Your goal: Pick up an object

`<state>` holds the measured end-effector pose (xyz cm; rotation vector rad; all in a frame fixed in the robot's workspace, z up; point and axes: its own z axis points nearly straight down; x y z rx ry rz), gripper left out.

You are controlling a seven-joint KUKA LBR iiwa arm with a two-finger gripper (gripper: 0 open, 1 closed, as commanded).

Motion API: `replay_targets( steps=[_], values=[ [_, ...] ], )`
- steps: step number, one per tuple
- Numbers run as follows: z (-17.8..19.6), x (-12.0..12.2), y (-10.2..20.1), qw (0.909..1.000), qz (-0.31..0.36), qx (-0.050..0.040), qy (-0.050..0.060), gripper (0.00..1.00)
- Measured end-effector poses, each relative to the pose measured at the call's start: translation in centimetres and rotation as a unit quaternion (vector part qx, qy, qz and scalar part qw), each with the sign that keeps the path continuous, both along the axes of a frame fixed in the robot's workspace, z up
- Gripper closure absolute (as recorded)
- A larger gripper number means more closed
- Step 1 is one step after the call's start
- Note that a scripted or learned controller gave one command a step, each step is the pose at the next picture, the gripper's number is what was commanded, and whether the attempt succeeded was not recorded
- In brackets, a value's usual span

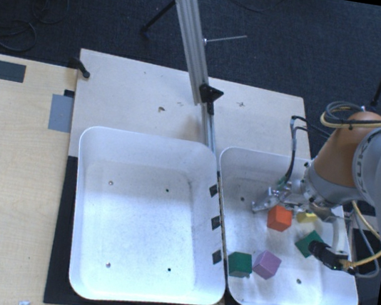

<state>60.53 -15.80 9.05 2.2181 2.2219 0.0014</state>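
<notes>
My gripper [274, 199] hangs low over the right bin [339, 303], reaching in from the right edge. An orange-red block [280, 219] lies just below and to the right of the gripper tip, very near or touching it. A small yellow piece [307, 218] sits to the block's right, under the wrist. Further right lies a dark green block [309, 244]. Near the bin's front left stand a green cube [240, 264] and a purple cube [266, 264], side by side.
The left bin [94, 168] stands beside the right one, with a divider with black clips [214, 221] between them. A slanted aluminium rail [193, 47] rises behind the bins. Cables [357, 256] trail at the arm's right.
</notes>
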Motion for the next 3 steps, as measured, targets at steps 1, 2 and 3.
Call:
replay_targets(
  steps=[1, 2, 3],
  values=[
    [1.0, -0.2, 0.0, 1.0000, 0.001, 0.0003, 0.003, 1.00],
    [10.5, -2.3, 7.5, 1.0000, 0.002, 0.0017, -0.001, 1.00],
    [9.9, -6.0, 14.3, 1.0000, 0.002, 0.0024, 0.004, 1.00]
  ],
)
